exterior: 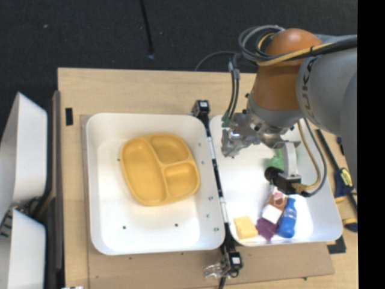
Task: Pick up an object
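My gripper (pixel 231 144) hangs over the upper left part of the right bin (pixel 246 188), close to the wall between the two bins. I see nothing held under it. Along that bin's front right lie a yellow block (pixel 245 227), a purple piece (pixel 265 228), a blue bottle (pixel 288 218) and a small red and white item (pixel 277 198). A green thing (pixel 277 160) peeks out beside the arm at the bin's right. All of these lie to the right of and nearer than the gripper.
The left bin (pixel 108 221) holds a yellow divided plate (pixel 160 168). The grey arm with its orange band (pixel 286 65) covers the back right of the right bin. White boxes (pixel 24 149) stand off the bench at the left.
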